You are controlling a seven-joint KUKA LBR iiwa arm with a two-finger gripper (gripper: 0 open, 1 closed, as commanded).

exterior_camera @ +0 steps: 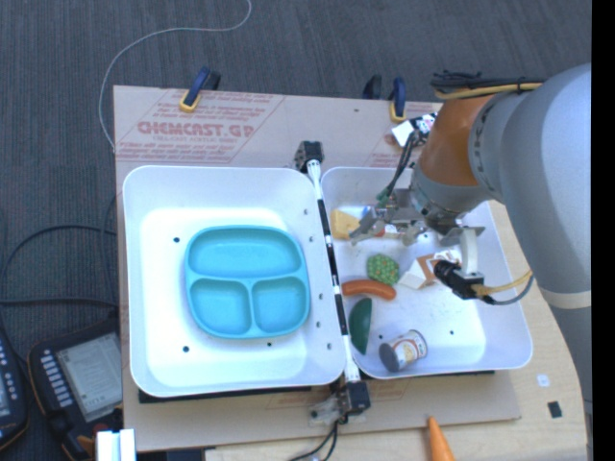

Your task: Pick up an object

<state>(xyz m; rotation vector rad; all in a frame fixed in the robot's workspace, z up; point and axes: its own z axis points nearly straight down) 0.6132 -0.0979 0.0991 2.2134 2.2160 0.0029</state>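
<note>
The grey arm with its orange band [452, 147] reaches in over the right-hand shallow white bin [500, 349] and covers that bin's far right corner; the tool [389, 221] hangs low among clutter there, and whether its fingers are apart or together cannot be told, nor is anything seen between them. Just left of the tool lies a pale yellow wedge [344, 223]. Nearer the camera from the tool sit a green knobbly lump [382, 268], an orange-red sausage [368, 289] lying with its long axis across the bin, a dark green pod [360, 323] running lengthwise toward the camera, and a small tipped tin [404, 350]. The left-hand white bin [154, 200] carries a light blue three-part plastic tray [248, 281]. Both bins rest on a brown board [192, 128] over the table, with grey carpet [58, 46] around.
</note>
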